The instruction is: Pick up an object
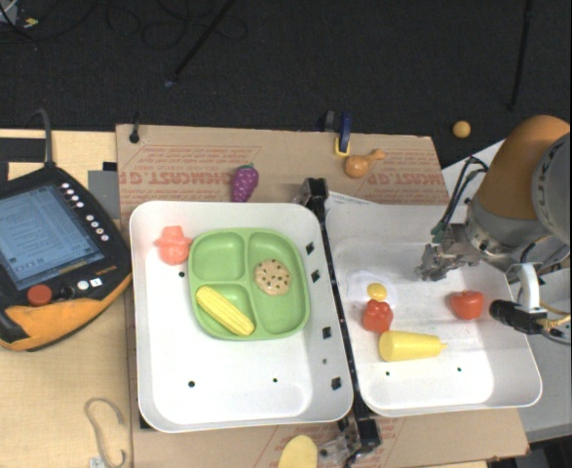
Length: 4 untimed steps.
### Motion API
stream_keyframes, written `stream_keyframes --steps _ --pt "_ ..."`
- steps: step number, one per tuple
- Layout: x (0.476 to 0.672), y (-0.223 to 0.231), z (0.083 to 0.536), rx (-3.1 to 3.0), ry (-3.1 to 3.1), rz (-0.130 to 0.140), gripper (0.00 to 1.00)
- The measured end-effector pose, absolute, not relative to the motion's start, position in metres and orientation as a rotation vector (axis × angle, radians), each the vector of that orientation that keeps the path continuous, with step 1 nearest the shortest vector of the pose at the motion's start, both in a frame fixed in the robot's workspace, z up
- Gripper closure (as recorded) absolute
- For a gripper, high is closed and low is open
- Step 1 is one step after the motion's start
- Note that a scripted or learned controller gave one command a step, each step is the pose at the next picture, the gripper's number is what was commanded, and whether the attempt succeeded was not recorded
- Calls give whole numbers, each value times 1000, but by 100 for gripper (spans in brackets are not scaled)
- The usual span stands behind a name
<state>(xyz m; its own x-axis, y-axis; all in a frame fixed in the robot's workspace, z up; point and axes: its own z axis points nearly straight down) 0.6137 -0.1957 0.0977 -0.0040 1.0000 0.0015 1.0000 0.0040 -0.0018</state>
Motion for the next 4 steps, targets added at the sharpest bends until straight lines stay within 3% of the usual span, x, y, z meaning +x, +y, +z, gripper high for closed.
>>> stream_keyframes --steps 2,3,4 --pt "603 -205 209 -2230 -2219 -3 100" --pt "603 -207 229 -2226 -2219 -2 100" --pt "579 -157 238 -2215 -2222 -1 100"
